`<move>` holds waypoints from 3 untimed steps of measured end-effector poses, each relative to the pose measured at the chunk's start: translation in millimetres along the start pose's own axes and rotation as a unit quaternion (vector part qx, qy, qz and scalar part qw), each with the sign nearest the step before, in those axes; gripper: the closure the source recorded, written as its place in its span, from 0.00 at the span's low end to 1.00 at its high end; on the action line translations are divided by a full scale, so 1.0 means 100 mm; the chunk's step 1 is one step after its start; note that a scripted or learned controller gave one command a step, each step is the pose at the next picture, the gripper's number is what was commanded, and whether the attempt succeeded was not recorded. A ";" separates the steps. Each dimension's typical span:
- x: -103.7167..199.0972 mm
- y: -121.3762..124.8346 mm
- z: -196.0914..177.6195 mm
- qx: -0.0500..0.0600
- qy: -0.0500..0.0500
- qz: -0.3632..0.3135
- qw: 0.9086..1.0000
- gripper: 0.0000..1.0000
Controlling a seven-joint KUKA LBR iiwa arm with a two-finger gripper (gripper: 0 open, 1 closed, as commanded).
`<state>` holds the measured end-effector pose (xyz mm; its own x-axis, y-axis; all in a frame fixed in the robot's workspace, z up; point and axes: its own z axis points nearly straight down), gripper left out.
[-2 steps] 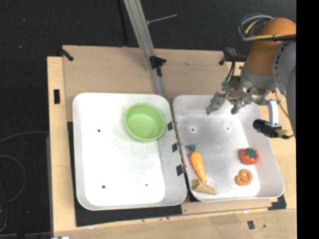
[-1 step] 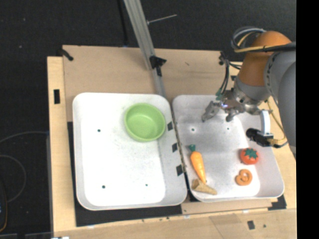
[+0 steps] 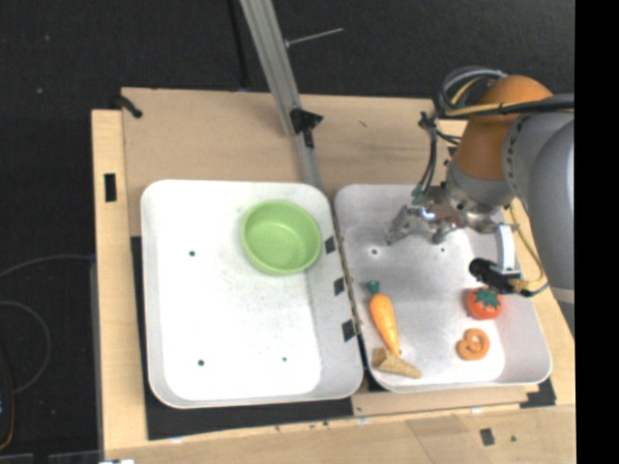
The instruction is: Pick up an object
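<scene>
My gripper (image 3: 422,226) hovers over the far part of the right bin (image 3: 426,283), its fingers spread open with nothing between them. Nearer the front of that bin lie an orange carrot (image 3: 385,321) with a green top, a tan piece (image 3: 397,363) at the carrot's tip, a red tomato-like toy (image 3: 484,303) and a small orange pretzel-shaped ring (image 3: 473,344). All of them lie apart from the gripper. A green bowl (image 3: 281,238) sits upright in the far right part of the left bin (image 3: 193,298).
A slanted metal pole (image 3: 276,61) rises behind the bins, ending near their shared edge. The grey arm with its orange band (image 3: 503,124) comes in from the right above the right bin's far corner. Wooden bench (image 3: 213,133) surrounds both bins.
</scene>
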<state>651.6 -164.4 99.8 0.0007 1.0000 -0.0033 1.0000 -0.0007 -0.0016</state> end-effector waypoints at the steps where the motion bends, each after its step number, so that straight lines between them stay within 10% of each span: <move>1: -0.01 0.02 -0.14 -0.003 -0.001 0.000 1.000 1.00; 3: -0.01 -0.08 -1.13 -0.005 0.001 0.001 1.000 1.00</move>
<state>644.1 -165.4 213.3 0.0024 1.0000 -0.0016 1.0000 -0.0024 0.0075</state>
